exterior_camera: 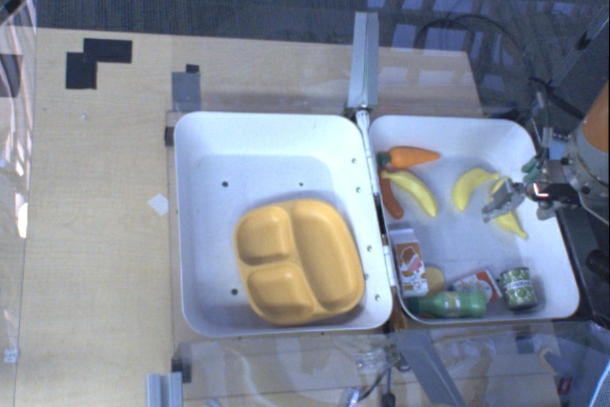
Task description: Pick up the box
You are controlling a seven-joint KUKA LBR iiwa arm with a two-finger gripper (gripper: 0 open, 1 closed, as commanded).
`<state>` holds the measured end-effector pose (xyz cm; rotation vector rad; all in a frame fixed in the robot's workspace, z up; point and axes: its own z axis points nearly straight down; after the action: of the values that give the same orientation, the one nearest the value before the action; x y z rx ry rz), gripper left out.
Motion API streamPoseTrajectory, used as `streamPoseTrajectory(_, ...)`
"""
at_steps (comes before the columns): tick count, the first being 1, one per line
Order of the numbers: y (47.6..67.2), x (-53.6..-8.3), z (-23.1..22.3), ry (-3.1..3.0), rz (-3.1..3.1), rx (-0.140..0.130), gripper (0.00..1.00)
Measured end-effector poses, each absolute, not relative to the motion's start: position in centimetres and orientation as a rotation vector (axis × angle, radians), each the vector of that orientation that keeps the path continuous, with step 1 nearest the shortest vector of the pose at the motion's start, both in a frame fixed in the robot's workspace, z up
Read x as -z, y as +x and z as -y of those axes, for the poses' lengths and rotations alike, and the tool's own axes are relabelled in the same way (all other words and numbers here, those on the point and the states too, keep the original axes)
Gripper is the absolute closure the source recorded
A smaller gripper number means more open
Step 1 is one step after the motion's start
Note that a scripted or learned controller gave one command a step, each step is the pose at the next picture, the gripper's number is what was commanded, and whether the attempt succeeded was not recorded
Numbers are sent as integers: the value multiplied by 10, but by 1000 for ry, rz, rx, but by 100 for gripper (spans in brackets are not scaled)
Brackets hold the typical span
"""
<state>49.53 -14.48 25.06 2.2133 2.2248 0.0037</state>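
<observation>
- The box (410,264) — a small white carton with an orange-red picture on its face — is seen lying flat in the right bin (562,286), pressed against the wall shared with the left bin (191,234).
- Relative to the box, a green bottle (448,304) lies just below and to the right, apparently touching it; a small yellow item sits between them, and a red-and-white packet (477,284) and a green can (518,288) lie further right.
- Above the box a yellow banana (416,191), a carrot (412,156) and a dark red piece against the wall are found; two more bananas (471,187) lie up and to the right.
- The gripper (502,202) hangs well up and to the right of the box, over the far bananas, with nothing seen between its jaws; whether the jaws stand apart or together cannot be told.
- The left bin carries a yellow compartment tray (298,258), well left of the box.
- Risks, as judged from this layout: a descent from the present spot would likely meet a banana instead of the box.
- A jaw could be blocked by the wall beside the box, so that the flat carton is merely pushed or tipped.
- The bottle could be caught along with the box — or nudge it aside — because so little room is left between them.
</observation>
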Motion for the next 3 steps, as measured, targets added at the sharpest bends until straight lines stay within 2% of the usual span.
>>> streamPoseTrajectory(1,488,-97,125,2237,-2201,-4,0)
streamPoseTrajectory(2,541,-90,83,2281,-2140,-17,0)
streamPoseTrajectory(3,541,-90,83,2282,-2139,-18,0)
